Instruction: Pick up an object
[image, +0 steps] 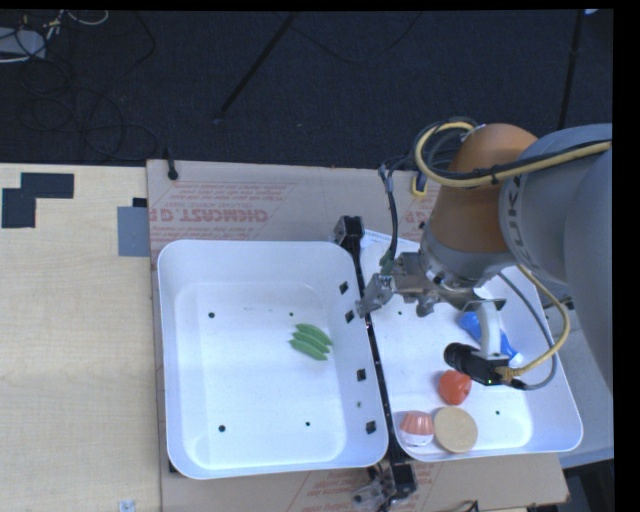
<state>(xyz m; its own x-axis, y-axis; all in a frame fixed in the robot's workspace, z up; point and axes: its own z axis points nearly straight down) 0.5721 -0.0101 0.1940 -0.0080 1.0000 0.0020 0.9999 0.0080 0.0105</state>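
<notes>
Gripper (392, 288) over right bin (515, 405), upper-left corner | grip: cannot tell | green pods (311, 341) lower-left of it, mid left bin (230, 385), long axis upper-left to lower-right | red ball (454, 387) lower-right

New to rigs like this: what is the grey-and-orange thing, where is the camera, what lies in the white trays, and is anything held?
A single camera looks down at a slant on a bench. The grey-and-orange shape coming in from the right is a robot arm. Its gripper hangs over the right bin, close to the wall it shares with the left bin. The left bin holds a green pod-like item. The right bin holds a red ball-like object, a tan disc, a pink-and-white round piece and a partly hidden blue item. Nothing is visibly held.
</notes>
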